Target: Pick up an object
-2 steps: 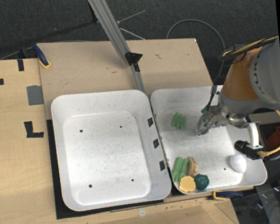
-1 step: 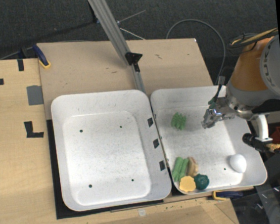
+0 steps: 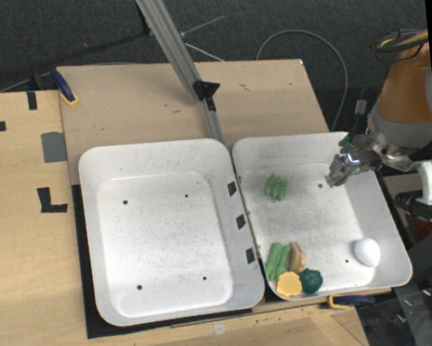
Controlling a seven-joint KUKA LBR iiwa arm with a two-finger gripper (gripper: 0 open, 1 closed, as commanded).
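— Where do the pickable things lie?

— All in the right bin (image 3: 374, 213). A green leafy toy (image 3: 276, 187) sits alone near its upper middle. At the near-left corner huddle a green pod (image 3: 276, 258), a tan piece (image 3: 296, 257), a yellow piece (image 3: 289, 284) and a dark teal piece (image 3: 312, 280), touching one another. A white egg-like ball (image 3: 367, 252) rests apart, near the right rim.

— And the tool?

— The tool (image 3: 339, 172) hangs over the bin's upper right, well clear of the leafy toy. It is small and blurred; whether it is released or clenched cannot be told. The arm (image 3: 407, 106) is cut off at the right.

— The other bin?

— The left bin (image 3: 160, 228) shows a speckled white floor on the table (image 3: 22, 227).
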